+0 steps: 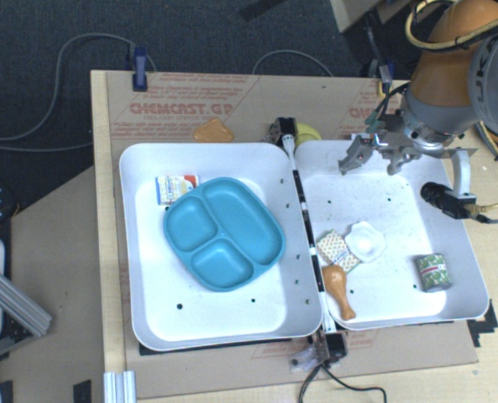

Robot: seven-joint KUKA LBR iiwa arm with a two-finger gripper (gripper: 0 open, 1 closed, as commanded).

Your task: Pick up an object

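White plastic forms both shallow bins on the tan counter (106, 225), the left bin (148, 309) in the middle of the frame and the right bin (400, 309) beside it toward the right. In the left bin lies a blue plastic tray with three compartments (223, 233), and touching its upper-left edge is a small white carton with red and yellow print (175, 187). The grey arm's two-finger gripper (373, 159) hangs over the upper part of the right bin, its two fingers spread apart with nothing between them. Lower in that bin, toward its left side, sits a cluster: a white crumpled soft object (365, 241), a small checkered packet (332, 247) touching it on the left, and a tan wooden spoon-like piece (338, 288) just below them, angled down to the right. These lie well below the gripper in the frame. A small green and white wrapped packet (433, 272) rests near the bin's lower right, apart from the cluster. Above the bins, on the counter, an orange flat object (213, 131) and a yellow-green round object (307, 133) lie near the bins' upper rims.
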